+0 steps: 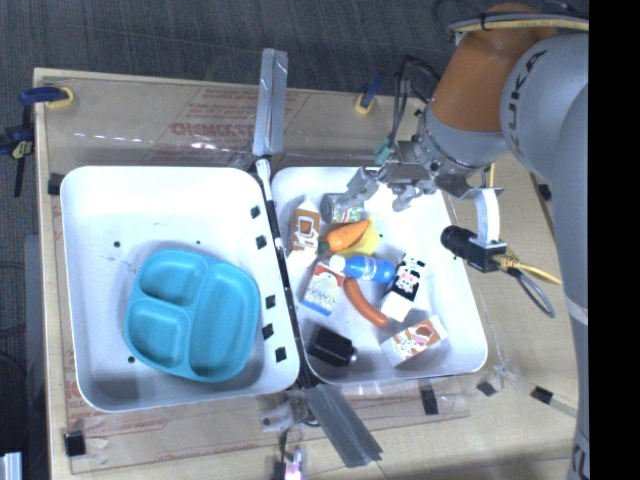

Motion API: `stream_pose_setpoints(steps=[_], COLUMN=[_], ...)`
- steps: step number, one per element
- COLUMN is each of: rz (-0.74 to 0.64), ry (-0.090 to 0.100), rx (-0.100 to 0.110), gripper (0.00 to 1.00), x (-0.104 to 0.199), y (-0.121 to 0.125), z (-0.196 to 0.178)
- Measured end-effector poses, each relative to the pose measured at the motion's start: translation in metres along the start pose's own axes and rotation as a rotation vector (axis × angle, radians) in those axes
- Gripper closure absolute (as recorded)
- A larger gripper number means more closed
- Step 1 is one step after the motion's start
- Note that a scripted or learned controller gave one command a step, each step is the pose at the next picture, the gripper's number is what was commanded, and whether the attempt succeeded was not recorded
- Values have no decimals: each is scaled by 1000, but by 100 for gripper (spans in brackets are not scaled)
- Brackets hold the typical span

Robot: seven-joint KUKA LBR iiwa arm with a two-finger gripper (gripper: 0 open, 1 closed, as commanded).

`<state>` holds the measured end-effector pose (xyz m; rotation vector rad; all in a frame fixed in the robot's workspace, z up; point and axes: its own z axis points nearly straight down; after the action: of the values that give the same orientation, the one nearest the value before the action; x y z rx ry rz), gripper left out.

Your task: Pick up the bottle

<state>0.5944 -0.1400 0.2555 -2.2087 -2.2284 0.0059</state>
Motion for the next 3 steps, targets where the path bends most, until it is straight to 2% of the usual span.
stream_pose_setpoints(steps=[1, 2, 3], rz=[60, 109, -34], ry=[0, 1, 1], rx=[0, -4, -1], gripper=[0, 0, 0], x=[-59, -67, -48], y=[-21, -4, 10], z=[113, 54, 98])
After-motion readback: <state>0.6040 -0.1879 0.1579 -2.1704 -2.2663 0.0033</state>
